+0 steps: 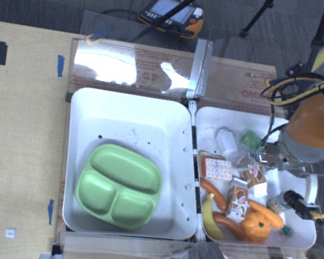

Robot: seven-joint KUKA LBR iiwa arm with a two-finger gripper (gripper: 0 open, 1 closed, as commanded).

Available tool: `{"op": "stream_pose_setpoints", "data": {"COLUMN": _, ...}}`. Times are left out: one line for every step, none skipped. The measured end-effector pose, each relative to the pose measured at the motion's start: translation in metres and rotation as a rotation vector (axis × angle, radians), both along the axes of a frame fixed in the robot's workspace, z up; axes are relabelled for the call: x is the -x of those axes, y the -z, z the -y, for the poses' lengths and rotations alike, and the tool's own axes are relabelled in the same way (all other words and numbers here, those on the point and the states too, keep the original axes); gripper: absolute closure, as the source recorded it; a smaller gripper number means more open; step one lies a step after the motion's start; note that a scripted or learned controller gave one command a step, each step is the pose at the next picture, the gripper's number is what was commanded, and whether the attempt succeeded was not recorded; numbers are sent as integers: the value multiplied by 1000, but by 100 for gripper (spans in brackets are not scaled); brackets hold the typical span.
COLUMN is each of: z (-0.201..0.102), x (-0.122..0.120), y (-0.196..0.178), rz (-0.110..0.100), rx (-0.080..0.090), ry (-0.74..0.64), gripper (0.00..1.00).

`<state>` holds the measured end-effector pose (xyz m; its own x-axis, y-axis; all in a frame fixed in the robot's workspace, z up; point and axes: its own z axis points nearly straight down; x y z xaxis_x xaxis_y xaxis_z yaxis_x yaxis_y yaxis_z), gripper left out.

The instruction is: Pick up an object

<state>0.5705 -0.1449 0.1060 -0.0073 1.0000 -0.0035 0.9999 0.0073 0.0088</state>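
The right bin (309,237) holds a heap of toy food and small packs. In it I see a yellow banana (210,215), an orange pepper (256,228), a carrot (268,213), a red sausage (213,191), a pink box (217,168), a small printed carton (238,202), a green piece (250,139) and a clear bottle (227,140). My gripper (262,162) reaches in from the right, low over the heap's upper middle, close to a brown cookie pack (255,176). The wrist's body hides its tip.
The left bin (83,104) holds a green divided plate (120,185) towards its front. A metal divider (199,71) and a clear back wall stand behind the bins. A handheld controller (169,13) lies beyond the bench. Yellow and black cables (287,87) hang by the arm.
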Motion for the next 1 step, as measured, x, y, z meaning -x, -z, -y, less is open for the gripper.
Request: {"op": "stream_pose_setpoints", "data": {"z": -70, "x": -31, "y": -105, "rz": -8, "rx": -3, "ry": -118, "gripper": 100}}
